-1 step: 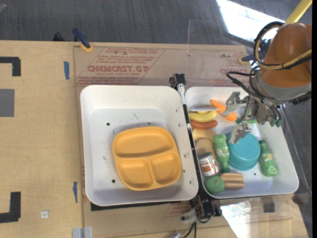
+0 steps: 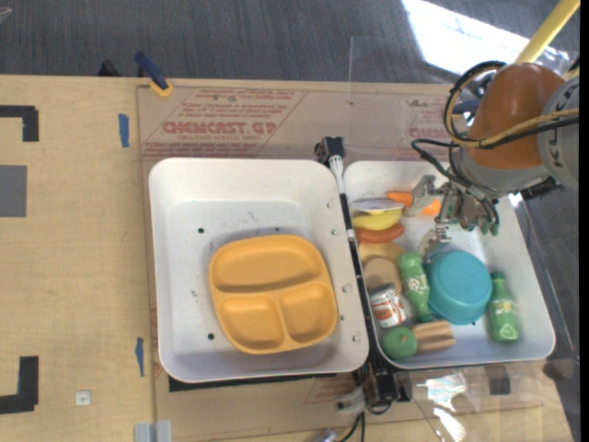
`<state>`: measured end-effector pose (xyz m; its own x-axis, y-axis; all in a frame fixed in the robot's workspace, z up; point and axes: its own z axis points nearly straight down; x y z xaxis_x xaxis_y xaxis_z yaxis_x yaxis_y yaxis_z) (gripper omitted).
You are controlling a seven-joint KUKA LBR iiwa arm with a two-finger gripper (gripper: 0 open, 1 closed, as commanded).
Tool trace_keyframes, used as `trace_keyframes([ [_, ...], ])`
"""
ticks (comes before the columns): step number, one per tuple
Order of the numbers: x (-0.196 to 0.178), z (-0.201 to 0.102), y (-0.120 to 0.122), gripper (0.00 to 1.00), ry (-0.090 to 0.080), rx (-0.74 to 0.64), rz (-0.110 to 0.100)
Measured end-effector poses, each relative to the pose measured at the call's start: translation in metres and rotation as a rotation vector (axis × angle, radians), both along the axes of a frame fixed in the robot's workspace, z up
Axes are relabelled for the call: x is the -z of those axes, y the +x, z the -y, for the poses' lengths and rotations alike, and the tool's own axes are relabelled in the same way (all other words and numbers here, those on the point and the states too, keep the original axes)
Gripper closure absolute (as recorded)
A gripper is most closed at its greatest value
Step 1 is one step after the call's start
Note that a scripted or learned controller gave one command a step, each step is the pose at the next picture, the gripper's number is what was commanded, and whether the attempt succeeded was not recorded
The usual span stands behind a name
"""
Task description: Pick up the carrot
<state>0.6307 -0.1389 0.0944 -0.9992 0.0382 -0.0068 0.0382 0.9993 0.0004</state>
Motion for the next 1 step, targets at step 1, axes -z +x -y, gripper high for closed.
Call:
trace_keyframes([
  [1, 0.0065, 0.0036, 0.0269, 0.0, 0.009, 0.214, -0.041],
])
